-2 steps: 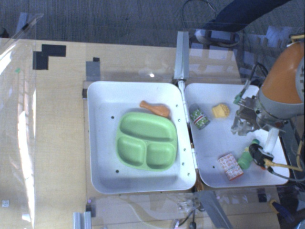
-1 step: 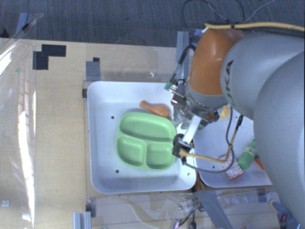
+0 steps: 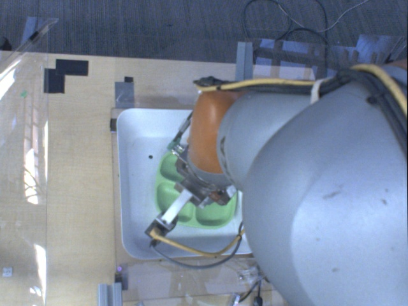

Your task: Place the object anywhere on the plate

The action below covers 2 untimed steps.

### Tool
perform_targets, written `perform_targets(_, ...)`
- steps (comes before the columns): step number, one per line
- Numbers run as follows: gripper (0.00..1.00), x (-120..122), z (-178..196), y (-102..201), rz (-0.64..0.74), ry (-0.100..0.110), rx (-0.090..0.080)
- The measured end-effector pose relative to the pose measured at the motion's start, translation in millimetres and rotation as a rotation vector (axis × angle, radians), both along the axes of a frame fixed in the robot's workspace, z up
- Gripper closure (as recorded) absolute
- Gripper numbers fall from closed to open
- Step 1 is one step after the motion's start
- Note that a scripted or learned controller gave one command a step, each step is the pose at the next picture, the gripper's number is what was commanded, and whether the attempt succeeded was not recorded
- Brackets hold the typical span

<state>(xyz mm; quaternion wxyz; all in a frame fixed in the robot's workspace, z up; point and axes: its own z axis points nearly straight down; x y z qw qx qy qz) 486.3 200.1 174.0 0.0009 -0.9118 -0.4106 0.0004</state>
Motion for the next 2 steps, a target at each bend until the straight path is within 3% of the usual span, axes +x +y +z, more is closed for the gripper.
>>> perform_targets(1,1.00,38.6,70.3,35.1,0.270,-0.004,0.000)
perform_targets(2,0.00,38.5,70.2,35.1,0.270,-0.004,0.000)
